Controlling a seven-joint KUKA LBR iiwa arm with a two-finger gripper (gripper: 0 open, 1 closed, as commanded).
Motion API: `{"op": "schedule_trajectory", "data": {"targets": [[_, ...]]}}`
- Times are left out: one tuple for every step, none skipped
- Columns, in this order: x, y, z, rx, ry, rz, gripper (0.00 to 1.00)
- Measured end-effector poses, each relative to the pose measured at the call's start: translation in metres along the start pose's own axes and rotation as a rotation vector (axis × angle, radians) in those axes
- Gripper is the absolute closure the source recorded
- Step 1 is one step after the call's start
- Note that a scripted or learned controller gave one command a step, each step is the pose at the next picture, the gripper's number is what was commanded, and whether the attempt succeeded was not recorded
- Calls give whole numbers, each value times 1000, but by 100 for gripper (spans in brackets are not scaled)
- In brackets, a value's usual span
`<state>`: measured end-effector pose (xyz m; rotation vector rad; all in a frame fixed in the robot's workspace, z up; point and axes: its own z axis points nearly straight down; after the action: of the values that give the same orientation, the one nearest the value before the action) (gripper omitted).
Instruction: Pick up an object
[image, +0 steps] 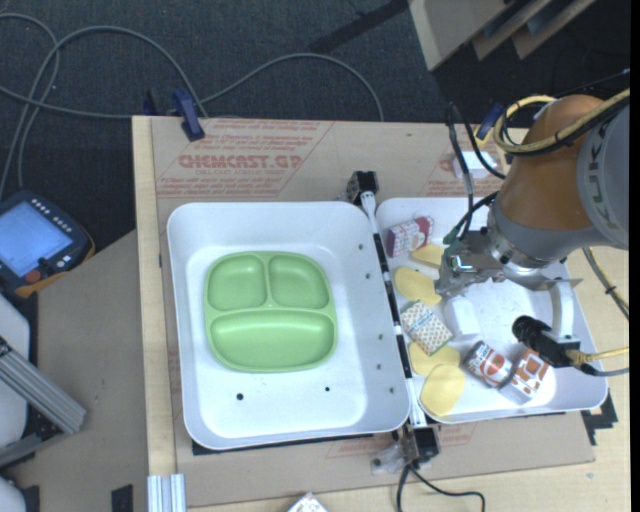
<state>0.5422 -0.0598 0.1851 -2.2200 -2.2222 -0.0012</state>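
Gripper (452, 283) low in right bin (585, 395) over small white block (464, 318), likely lining up a grab; grip state can't tell.

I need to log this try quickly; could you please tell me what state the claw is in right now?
Claw: low in the right bin above the clutter; whether it is open, closed or holding anything cannot be told.

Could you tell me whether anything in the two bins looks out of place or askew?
Nothing looks damaged or spilled. The green divided plate sits flat in the left bin. The right bin holds small packets and yellow pieces lying jumbled at odd angles under the gripper.
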Motion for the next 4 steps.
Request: {"op": "schedule_trajectory", "data": {"targets": [[0, 0, 1, 1, 0, 0, 0], [-37, 19, 101, 1, -2, 2, 0], [-49, -64, 101, 1, 0, 2, 0], [-34, -63, 101, 1, 1, 0, 0]]}}
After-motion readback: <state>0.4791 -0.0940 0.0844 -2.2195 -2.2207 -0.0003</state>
